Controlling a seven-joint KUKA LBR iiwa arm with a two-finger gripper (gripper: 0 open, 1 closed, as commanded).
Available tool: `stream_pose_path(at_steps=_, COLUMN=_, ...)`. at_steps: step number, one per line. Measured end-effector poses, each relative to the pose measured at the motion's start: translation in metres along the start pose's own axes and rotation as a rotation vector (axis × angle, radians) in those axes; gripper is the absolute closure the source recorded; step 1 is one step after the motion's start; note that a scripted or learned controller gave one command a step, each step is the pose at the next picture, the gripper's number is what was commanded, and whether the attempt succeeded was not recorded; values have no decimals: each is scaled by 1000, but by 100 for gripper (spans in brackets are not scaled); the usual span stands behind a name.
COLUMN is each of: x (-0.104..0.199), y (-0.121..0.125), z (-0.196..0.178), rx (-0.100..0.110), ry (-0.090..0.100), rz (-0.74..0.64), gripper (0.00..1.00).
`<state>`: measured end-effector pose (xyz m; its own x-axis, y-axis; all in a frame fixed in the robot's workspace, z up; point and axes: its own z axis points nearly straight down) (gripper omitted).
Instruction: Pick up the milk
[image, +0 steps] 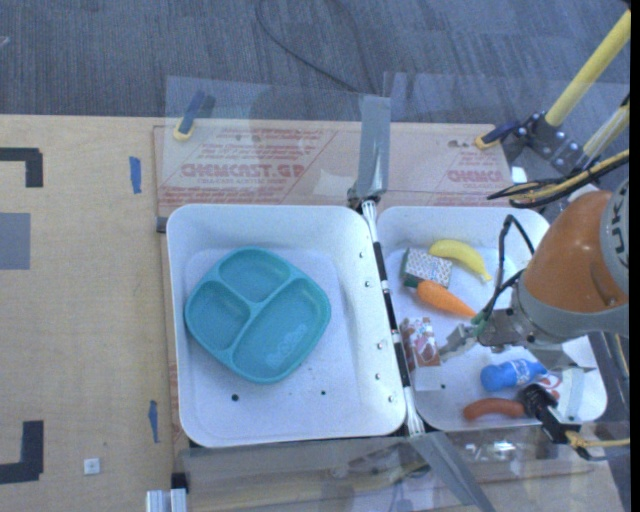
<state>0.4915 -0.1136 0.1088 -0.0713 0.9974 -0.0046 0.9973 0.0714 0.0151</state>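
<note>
Nearest me in the right bin (590, 395) I see a sausage (492, 408) and a blue bottle (512, 374), and just left of them, hard against the bin's left wall, lies the milk carton (421, 347) on its side. My hand (462, 338) hovers close beside the carton's right edge with nothing between its prongs; I cannot tell how wide they stand. I judge this the approach step, so next I must shift slightly left and drop to straddle the carton, minding the wall; farther off sit a carrot (444, 298), a patterned box (427, 267) and a banana (461, 257), while the left bin (200, 225) holds a teal divided plate (258, 314).
</note>
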Motion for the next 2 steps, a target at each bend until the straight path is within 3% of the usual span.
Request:
stream_pose_path(at_steps=1, x=6, y=15, z=18, rx=6, ry=-10, rz=-160, gripper=0)
stream_pose_path(at_steps=2, x=0, y=53, z=19, rx=9, ry=-8, rz=-312, gripper=0)
